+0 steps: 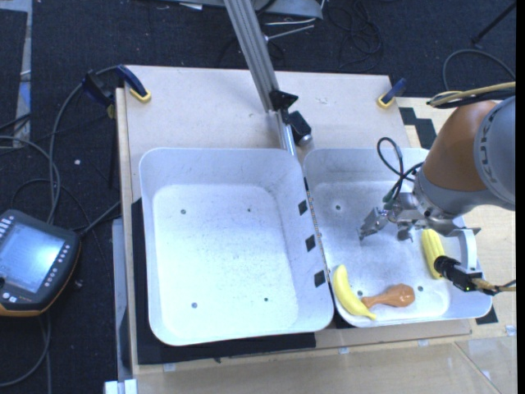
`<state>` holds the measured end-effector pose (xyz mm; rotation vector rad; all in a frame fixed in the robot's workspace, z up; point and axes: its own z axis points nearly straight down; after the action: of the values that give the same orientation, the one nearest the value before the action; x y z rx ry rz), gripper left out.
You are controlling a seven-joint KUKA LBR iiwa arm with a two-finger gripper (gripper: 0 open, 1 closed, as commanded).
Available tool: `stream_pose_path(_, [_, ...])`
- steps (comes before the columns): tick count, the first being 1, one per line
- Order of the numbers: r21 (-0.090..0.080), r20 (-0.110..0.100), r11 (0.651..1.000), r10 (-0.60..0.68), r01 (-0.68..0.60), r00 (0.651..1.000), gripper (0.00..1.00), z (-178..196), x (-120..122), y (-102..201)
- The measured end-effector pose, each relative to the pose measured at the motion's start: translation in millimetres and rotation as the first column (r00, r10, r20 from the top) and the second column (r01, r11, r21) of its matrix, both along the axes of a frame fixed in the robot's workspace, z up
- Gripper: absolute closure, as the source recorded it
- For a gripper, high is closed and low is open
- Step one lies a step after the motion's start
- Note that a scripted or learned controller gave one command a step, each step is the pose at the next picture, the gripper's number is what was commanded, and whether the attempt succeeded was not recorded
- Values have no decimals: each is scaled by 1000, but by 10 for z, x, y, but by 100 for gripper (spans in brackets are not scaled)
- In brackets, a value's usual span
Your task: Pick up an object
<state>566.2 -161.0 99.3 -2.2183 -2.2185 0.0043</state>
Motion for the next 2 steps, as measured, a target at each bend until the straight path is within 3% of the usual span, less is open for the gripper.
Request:
stream_pose_path(1, [-1, 5, 1000, 0, 0, 1000, 100, 128, 14, -5])
stream_pose_path(2, [-2, 10, 1000, 0, 0, 1000, 100, 739, 20, -64])
